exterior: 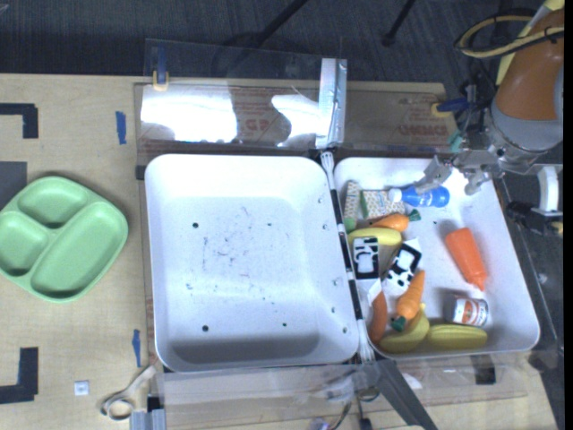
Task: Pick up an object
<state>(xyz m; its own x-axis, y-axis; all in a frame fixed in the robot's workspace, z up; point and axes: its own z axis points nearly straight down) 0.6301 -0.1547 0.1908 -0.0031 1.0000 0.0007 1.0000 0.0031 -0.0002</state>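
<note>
The right bin (515,267) holds several objects. An orange carrot-shaped piece (466,256) lies alone at its right. A blue-and-white bottle (419,197) lies near the back wall. A banana (434,335) and a small can (469,312) sit at the front, with two small carrots (405,301) next to them. A yellow item (378,236), black-and-white cards (365,256) and a green box (351,202) crowd the left wall. My gripper (456,174) hangs over the bin's back right, just right of and above the bottle, fingers spread with nothing between them.
The left bin (237,258) adjoins the right one along a shared wall. A green divided plate (58,237) rests on the bench at far left. A clear panel (233,106) stands behind the left bin. Scissors (121,403) lie at the front left.
</note>
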